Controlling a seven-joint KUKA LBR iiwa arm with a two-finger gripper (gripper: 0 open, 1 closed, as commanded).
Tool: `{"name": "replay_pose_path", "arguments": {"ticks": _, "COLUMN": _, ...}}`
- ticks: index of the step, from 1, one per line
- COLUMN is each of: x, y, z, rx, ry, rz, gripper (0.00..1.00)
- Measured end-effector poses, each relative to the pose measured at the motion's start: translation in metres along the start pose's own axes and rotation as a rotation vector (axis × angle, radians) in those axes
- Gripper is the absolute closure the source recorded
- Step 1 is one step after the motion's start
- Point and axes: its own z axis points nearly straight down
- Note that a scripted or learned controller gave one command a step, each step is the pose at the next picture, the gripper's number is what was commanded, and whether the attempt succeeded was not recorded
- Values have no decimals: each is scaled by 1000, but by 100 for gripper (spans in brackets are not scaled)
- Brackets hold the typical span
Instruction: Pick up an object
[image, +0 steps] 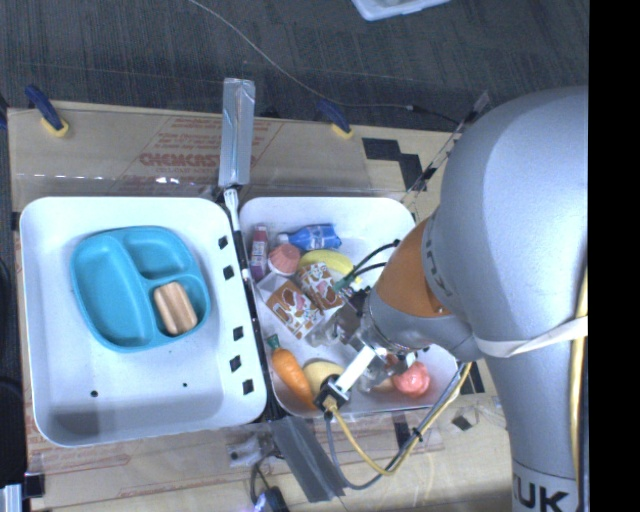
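Note:
My gripper (352, 326) reaches down into the right bin (388, 210), near its middle, under the grey wrist with the orange band. It sits right beside a brown snack packet (292, 308) and a patterned packet (323, 285), just below a yellow banana (326, 262). An orange carrot (291, 375) and a yellow lemon (320, 373) lie at the bin's front left. A pink fruit (411, 380) lies front right, partly under the arm. The wrist hides what is directly beneath the gripper.
At the right bin's back lie a blue bottle (315, 238), a maroon bottle (259, 250) and a red round piece (284, 259). The left bin (60, 400) holds a blue divided plate (110, 290) with a brown bun (175, 307) in one compartment.

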Motion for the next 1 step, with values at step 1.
{"name": "replay_pose_path", "arguments": {"ticks": 1, "x": 0, "y": 0, "z": -6, "rx": 7, "ry": -4, "rz": -9, "gripper": 100}}
